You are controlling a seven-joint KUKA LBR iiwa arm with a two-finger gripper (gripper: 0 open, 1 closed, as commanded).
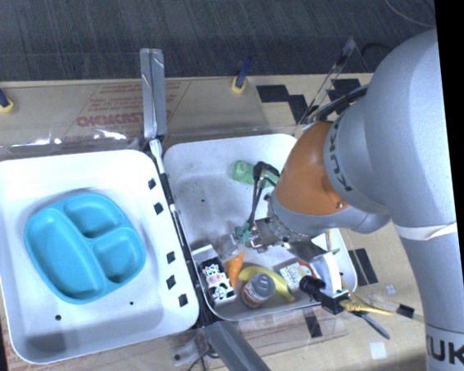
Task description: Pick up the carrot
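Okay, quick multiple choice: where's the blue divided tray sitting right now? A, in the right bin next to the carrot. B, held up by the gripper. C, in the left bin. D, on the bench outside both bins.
C: the blue divided tray lies flat inside the left bin, apart from the clutter in the right bin, where the carrot lies.

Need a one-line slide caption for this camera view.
Gripper hovers by the carrot among clutter in the right bin; a blue tray sits in the left bin.
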